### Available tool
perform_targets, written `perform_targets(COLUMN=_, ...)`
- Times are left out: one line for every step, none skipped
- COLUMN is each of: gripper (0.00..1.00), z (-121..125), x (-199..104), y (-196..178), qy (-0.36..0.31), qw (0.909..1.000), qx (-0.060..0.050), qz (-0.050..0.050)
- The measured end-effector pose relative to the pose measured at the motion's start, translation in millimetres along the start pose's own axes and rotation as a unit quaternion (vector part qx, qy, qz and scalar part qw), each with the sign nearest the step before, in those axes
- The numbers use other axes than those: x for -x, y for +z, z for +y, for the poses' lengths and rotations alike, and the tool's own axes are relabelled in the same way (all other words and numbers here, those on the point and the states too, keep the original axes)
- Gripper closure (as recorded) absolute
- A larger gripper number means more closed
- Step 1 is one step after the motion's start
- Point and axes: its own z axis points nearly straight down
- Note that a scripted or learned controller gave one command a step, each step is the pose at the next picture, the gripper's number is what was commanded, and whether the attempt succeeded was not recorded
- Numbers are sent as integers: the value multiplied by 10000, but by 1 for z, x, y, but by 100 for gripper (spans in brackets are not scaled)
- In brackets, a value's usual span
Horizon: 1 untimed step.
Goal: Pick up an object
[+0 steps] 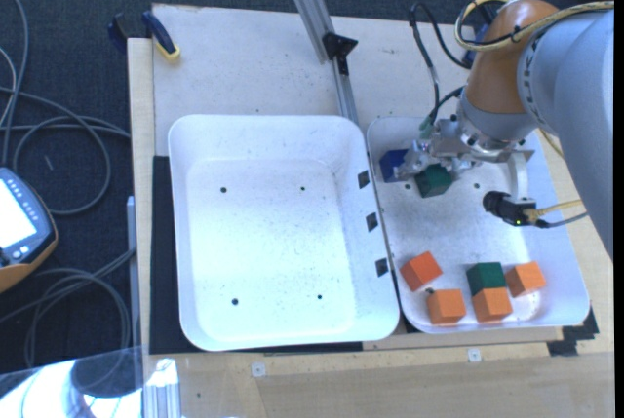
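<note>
My gripper (427, 163) hangs low over the far left part of the right bin (458, 231), under the orange-banded wrist. A dark green block (436, 181) sits right at the gripper's tip, touching or just beneath it. A blue block (393, 163) lies just left of it, near the bin's left wall. Near the front of the same bin lie several orange blocks (421, 270) and a green cube (486, 277); one orange block (447, 306) rests by the front rim.
The left bin (195, 211) stands beside the right one, with small black clips along the shared wall (371, 221). A metal pole (312, 7) slants across the bench behind the bins. A black cable plug (502, 205) hangs over the right bin.
</note>
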Motion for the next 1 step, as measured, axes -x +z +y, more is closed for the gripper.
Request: perform_targets(gripper=100, z=1, x=2, y=-12, qy=1, qw=10000, qx=11, qz=-11)
